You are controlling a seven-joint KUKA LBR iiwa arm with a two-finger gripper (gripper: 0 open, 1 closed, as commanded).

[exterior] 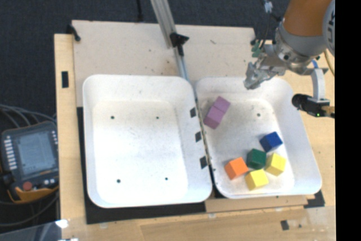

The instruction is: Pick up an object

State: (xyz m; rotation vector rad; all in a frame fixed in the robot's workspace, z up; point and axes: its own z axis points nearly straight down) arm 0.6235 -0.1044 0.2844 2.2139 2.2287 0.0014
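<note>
The right bin holds a purple block near its left wall. At its front lie an orange cube, a green cube, a blue cube and two yellow cubes. My gripper hangs over the bin's far edge, above and to the right of the purple block. Nothing shows between its fingers, which look close together.
The left bin stands beside the right one. A slanted metal post rises behind the bins. A control pendant lies off the bench at the left.
</note>
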